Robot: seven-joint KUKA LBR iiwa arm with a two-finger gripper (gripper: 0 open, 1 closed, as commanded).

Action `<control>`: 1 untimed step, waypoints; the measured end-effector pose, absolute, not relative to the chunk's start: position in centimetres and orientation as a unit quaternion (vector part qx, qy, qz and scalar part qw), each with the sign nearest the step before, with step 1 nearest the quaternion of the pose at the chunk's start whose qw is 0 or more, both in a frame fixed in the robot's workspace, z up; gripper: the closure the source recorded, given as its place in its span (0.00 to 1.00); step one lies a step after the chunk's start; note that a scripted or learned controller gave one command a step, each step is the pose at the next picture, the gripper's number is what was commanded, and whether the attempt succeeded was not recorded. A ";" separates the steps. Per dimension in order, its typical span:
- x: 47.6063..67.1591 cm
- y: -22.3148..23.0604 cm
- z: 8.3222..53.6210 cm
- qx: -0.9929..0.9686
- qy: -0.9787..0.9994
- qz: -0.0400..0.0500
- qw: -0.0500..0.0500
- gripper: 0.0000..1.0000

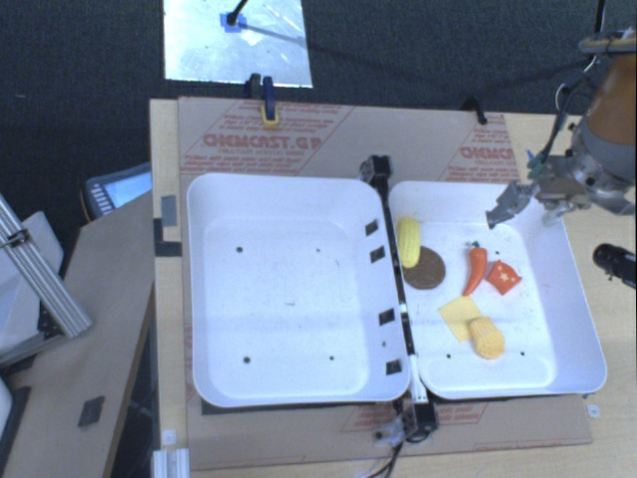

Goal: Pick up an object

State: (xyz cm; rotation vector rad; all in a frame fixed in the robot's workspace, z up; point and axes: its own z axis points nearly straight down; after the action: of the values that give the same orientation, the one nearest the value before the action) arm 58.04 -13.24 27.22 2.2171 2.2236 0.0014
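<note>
Two shallow white plastic bins (289, 192) sat on the desk (119, 267); below-left of the empty, spread pincer (510, 207), one held a yellow corn cob (408, 241), brown disc (426, 268) and orange carrot (477, 270).

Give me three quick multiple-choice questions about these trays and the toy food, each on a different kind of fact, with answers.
1. Where does the food lie?
A. left bin
B. right bin
C. on the cardboard

2. What colour is the round disc?
A. brown
B. green
C. blue

3. How does the gripper stand?
A. holding the chilli
B. resting in the left bin
C. above the right bin's far edge, holding none of the food

Answers:
1 B: the corn, chilli and the other pieces all sit right of the divider.
2 A: the disc is dark brown, beside the corn.
3 C: every piece lies on the bin floor, apart from the gripper.
</note>
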 end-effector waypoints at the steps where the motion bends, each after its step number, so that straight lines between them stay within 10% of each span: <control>1: 56.3 -19.1 9.5 0.708 0.706 -0.003 -0.003 0.00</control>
State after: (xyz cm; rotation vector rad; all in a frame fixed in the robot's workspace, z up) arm 56.33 -19.06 9.46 2.2302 2.2222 -0.0099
